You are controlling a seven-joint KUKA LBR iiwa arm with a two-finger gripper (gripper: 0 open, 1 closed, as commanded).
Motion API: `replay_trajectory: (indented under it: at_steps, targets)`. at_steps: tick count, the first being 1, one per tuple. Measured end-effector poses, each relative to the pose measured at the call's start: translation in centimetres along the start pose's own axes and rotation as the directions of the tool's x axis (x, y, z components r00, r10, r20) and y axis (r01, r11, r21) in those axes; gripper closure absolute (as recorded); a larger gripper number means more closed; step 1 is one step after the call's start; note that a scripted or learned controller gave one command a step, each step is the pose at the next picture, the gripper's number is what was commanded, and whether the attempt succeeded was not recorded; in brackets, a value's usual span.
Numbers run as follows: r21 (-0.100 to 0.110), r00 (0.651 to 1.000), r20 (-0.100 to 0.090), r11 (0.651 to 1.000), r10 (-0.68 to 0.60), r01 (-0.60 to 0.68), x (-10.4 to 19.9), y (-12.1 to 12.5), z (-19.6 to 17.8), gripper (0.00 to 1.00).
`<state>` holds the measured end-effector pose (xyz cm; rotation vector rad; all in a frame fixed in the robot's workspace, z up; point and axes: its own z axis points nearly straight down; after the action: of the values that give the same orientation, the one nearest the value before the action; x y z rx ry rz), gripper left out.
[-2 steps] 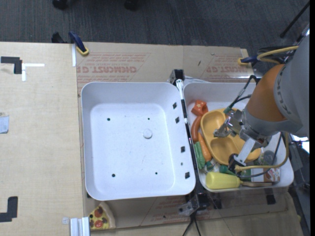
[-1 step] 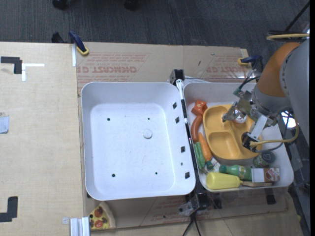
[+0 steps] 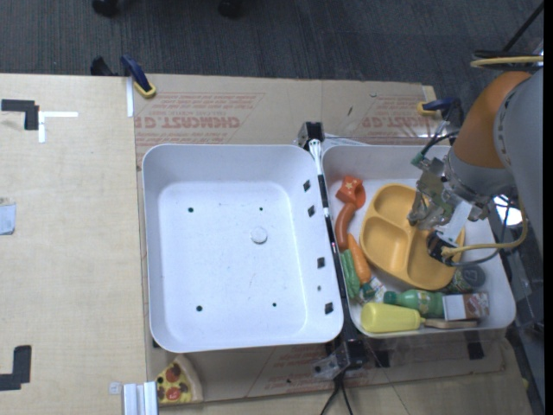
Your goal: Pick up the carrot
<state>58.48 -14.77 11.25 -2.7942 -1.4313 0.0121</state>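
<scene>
The carrot (image 3: pixel 359 263) is a short orange piece with a green leafy end. It lies in the right bin (image 3: pixel 393 158), along the left wall, just left of a yellow divided plate (image 3: pixel 397 240). My gripper (image 3: pixel 429 211) hangs over the right part of that plate, well to the right of the carrot and apart from it. The wrist and cables block the gripper's tip.
A longer curved orange toy (image 3: pixel 345 214) lies just beyond the carrot. A green bottle (image 3: pixel 415 300), a yellow block (image 3: pixel 389 318) and a brush (image 3: pixel 454 322) crowd the bin's near edge. The left bin (image 3: pixel 155 232) stands beside it.
</scene>
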Motion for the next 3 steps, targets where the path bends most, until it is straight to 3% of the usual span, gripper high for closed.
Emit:
replay_trajectory:
  at_steps: [1, 2, 3]
  targets:
    - [-0.074, 0.963, -0.016, 0.961, -0.270, 0.268, -0.2, -8.1, 0.3, 1.00]
    - [-0.044, 0.963, -0.010, 0.963, -0.268, 0.268, -0.7, -8.8, 1.1, 0.00]
    - [-0.040, 0.948, -0.031, 0.948, -0.316, 0.315, -4.8, -5.6, 1.1, 0.00]
